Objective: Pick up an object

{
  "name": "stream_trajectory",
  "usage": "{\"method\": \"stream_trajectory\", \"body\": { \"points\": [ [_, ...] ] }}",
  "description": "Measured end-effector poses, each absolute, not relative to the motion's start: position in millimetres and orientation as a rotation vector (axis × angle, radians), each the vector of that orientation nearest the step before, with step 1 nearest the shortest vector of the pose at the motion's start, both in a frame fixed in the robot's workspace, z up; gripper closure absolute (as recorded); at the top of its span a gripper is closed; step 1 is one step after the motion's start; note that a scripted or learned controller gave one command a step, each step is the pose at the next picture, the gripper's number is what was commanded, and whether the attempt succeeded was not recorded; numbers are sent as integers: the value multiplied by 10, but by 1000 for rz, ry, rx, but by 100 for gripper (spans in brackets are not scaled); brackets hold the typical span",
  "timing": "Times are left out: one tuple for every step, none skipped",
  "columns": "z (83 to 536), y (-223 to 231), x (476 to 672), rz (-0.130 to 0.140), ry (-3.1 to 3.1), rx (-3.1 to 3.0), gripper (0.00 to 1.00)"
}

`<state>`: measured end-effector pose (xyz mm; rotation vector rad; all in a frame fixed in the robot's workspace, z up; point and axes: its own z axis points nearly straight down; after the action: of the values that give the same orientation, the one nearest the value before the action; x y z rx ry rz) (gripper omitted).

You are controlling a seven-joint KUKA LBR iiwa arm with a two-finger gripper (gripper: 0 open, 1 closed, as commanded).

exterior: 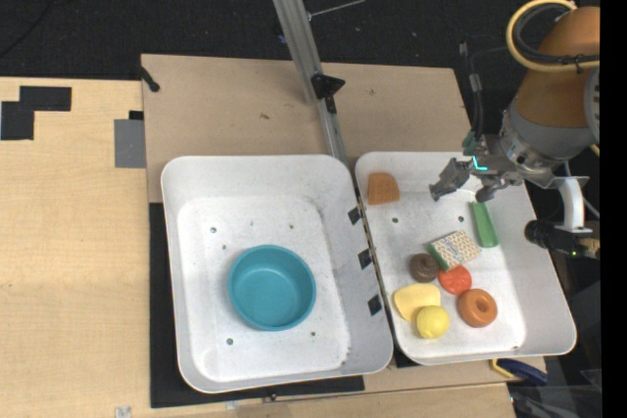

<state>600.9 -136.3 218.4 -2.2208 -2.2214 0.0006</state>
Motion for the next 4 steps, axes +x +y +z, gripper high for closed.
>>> {"method": "stream_trajectory", "body": {
  "points": [
    [2184, -1362, 6008, 1, -2221, -2221, 0],
    [1711, -1302, 6066, 4, -2220, -2218, 0],
    [1274, -1310, 6011, 4, -2220, -2219, 0],
    [895, -1304, 6004, 3, -2221, -2219, 0]
  ]
}}
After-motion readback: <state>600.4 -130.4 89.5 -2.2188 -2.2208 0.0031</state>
